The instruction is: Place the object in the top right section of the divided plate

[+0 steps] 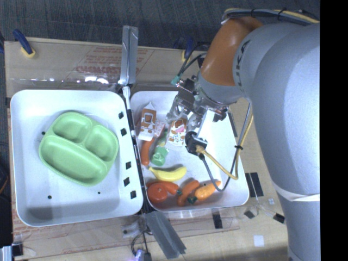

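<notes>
A green divided plate (79, 148) lies in the left bin (22, 145), with nothing in its sections. My gripper (182, 121) hangs low over the upper middle of the right bin (231, 162), right above a small printed packet (178, 132). The wrist hides the fingertips. Other toy foods lie in the right bin: a second packet (147, 121), a green bottle-like piece (159, 155), a banana (168, 173), a tomato (160, 193) and carrots (198, 191).
The grey arm with its orange band (228, 48) covers the right side of the view and part of the right bin. A yellow cable (223, 170) loops over the bin's right half. A metal divider (129, 58) stands between the bins.
</notes>
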You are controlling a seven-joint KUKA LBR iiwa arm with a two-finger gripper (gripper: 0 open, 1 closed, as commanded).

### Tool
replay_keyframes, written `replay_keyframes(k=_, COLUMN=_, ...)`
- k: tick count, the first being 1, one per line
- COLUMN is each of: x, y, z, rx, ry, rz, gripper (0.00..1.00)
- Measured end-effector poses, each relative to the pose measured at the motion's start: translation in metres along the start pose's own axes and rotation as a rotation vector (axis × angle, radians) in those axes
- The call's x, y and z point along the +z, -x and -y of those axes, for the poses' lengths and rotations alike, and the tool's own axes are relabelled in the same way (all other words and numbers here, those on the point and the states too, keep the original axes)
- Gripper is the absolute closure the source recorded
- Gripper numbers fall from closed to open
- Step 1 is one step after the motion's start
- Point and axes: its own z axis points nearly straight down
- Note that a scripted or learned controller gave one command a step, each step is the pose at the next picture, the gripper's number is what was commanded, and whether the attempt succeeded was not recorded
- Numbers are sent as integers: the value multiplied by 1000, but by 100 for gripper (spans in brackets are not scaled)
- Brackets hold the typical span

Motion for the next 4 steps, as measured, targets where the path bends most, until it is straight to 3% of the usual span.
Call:
replay_keyframes(k=1, x=39, y=-68, z=-26, rx=-29, ry=1, rz=0, gripper=100)
replay_keyframes(k=2, x=39, y=-86, z=29, rx=-216, ry=-1, rz=1, gripper=100)
replay_keyframes(k=3, x=39, y=-86, z=29, rx=-215, ry=0, rz=1, gripper=0)
replay_keyframes(k=4, x=30, y=-86, z=29, rx=-218, ry=-3, rz=2, gripper=100)
